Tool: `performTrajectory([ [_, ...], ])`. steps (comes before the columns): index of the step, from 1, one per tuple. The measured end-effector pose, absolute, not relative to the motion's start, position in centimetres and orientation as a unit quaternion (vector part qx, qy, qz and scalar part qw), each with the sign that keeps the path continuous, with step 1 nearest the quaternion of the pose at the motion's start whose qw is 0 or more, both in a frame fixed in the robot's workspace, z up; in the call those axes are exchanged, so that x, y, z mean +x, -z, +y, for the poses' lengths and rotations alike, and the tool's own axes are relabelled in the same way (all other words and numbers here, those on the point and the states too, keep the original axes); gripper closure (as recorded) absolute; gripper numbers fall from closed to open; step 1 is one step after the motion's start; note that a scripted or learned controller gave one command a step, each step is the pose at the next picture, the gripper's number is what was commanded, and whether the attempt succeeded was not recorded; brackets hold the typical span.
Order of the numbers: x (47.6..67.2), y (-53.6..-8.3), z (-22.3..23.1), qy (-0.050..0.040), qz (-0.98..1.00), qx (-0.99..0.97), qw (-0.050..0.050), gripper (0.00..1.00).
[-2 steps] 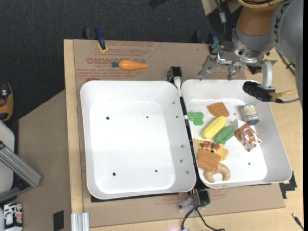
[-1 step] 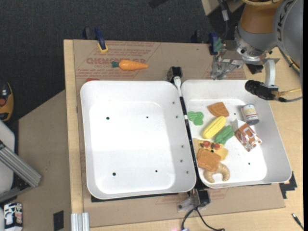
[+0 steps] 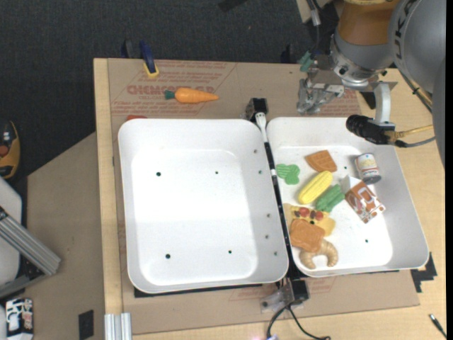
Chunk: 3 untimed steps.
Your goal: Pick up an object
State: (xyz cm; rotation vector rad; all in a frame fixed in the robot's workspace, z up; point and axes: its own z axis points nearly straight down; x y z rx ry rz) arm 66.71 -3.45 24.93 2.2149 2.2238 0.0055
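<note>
- The robot's gripper (image 3: 315, 99) hangs above the top edge of the right bin (image 3: 407, 222), over the bench (image 3: 233, 91). It holds nothing that can be seen, and the picture does not make clear how wide it stands.
- All the toy food sits in the right bin, so that is where the robot must pick.
- The toys lie close together: a yellow corn (image 3: 315, 186), a green leaf (image 3: 287, 173), a slice of toast (image 3: 321, 161), a little can (image 3: 367, 167), a red and white carton (image 3: 364, 201) and a croissant (image 3: 319, 256).
- The can stands a bit apart from the pile, so it may be easier to grab.
- A toy carrot (image 3: 192, 95) lies on the bench behind the left bin (image 3: 134, 211), out of either bin.
</note>
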Motion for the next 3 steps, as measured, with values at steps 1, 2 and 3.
performTrajectory([
  [1,66.6,-22.3,3.7,0.0007,0.71,0.705,-0.002,1.0],
  [2,66.6,-22.6,10.6,-0.0019,0.71,0.705,0.0,1.0],
  [3,66.7,-23.7,10.2,-0.0022,0.708,0.706,0.002,1.0],
])
